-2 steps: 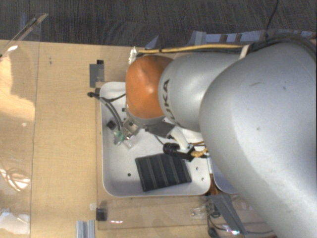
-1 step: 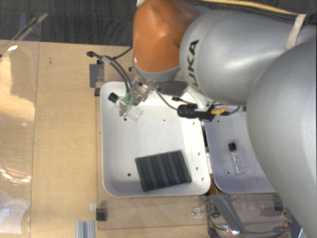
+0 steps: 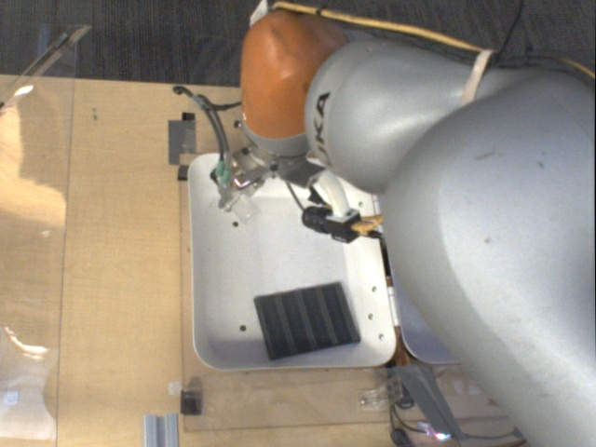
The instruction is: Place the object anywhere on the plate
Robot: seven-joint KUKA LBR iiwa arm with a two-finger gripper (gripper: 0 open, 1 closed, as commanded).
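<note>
A black ribbed rectangular plate (image 3: 307, 319) lies flat in the near part of the left white bin (image 3: 209, 277). My gripper (image 3: 237, 196) hangs below the orange wrist band at the bin's far left corner, low over the bin floor and well away from the plate. I see nothing clearly held at its tip. A small black piece (image 3: 331, 220) with a bit of orange-brown beside it (image 3: 372, 223) sits at the bin's right side, just under the arm; I cannot tell whether it is a loose object or part of the arm.
The grey arm (image 3: 466, 175) covers the right bin almost entirely, leaving a sliver (image 3: 419, 343) of it visible. Wooden bench (image 3: 102, 250) lies to the left. Small clamps (image 3: 182, 140) (image 3: 191, 400) sit at the left bin's corners.
</note>
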